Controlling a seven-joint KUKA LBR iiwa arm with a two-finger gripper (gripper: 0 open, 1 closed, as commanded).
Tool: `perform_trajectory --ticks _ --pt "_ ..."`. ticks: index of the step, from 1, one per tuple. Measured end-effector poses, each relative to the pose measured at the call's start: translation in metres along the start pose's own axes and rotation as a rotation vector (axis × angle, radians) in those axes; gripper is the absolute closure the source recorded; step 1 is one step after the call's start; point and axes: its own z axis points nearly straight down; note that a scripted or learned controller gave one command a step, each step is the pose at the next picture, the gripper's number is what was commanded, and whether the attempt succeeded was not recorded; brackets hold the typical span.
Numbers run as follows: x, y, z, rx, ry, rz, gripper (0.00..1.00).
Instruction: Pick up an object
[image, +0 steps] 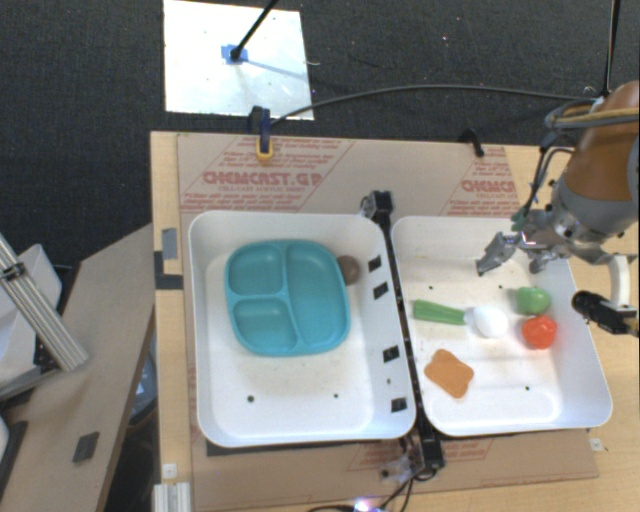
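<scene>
White plastic bins sit side by side on the counter (330, 165), which is lined with printed cardboard. The right bin (575, 400) holds the loose things: a green stick (438, 312) lying flat near the divider, a white ball (490, 321) touching its right end, a green ball (532, 299) just up and right of that, a red ball (539, 332) just below the green one, and an orange block (449, 373) lying apart toward the near side. The left bin (215, 400) holds a teal tray (287, 298) with three compartments, and a small brown lump (348, 268) sits against the tray's right edge. The hand (518, 250) hangs over the far part of the right bin, up and left of the green ball, its two grey fingers spread apart with nothing between them. The arm (600, 170) comes in from the right, above the bin's far right corner. Black clips (385, 320) run along the wall where the bins meet. A blue and yellow clamp (262, 135) grips the counter's far edge, and a white sheet (235, 60) lies on the dark floor beyond.
</scene>
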Motion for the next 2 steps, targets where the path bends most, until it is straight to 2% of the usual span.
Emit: perform_trajectory --ticks 1,2 --pt "0.000 0.003 -0.005 -0.010 -0.002 -0.002 0.00" --pt "0.005 0.005 0.037 -0.007 -0.001 -0.003 0.00"
